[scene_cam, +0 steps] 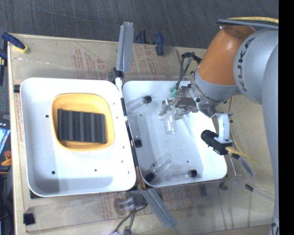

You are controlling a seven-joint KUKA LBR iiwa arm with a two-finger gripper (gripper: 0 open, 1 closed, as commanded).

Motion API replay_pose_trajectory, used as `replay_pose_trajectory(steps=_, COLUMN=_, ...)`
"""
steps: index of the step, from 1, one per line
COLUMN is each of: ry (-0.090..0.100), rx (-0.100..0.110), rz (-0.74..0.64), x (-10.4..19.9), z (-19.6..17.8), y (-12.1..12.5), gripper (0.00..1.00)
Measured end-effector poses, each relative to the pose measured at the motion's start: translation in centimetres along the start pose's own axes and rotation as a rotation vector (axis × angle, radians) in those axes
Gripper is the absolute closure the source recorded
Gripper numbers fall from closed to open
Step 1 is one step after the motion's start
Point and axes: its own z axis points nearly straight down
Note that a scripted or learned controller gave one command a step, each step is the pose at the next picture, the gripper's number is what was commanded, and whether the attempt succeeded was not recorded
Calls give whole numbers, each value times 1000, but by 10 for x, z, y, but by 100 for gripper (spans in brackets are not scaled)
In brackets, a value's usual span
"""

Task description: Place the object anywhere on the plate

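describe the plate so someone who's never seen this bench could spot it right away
Find the two white bins side by side; take the left bin, away from the arm. The plate lies in its middle, a rounded yellow-orange rectangle with a dark ribbed block at its centre. Everything in the right bin is small and clear; nothing else is yellow.

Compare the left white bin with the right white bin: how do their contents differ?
The left white bin holds a yellow plate with a dark ribbed insert; the right white bin holds several clear plastic tubes lying scattered. The grey arm's tool hangs over the right bin, not over the left bin. Both bins are shallow, white and rounded at the corners.
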Motion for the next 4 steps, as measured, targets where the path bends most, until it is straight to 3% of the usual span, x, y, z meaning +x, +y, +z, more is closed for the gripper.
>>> replay_pose_trajectory(steps=1, ry=1, rx=5, rz=-240, x=78, z=37, y=6, gripper=100)
replay_pose_trajectory(steps=2, ry=0, rx=0, rz=-480, x=103, z=51, y=50, gripper=100)
replay_pose_trajectory(steps=3, ry=-1, rx=-1, rz=-710, x=125, z=50, y=68, gripper=100)
replay_pose_trajectory(steps=4, ry=-1, rx=-2, rz=-709, x=125, z=50, y=68, gripper=0)
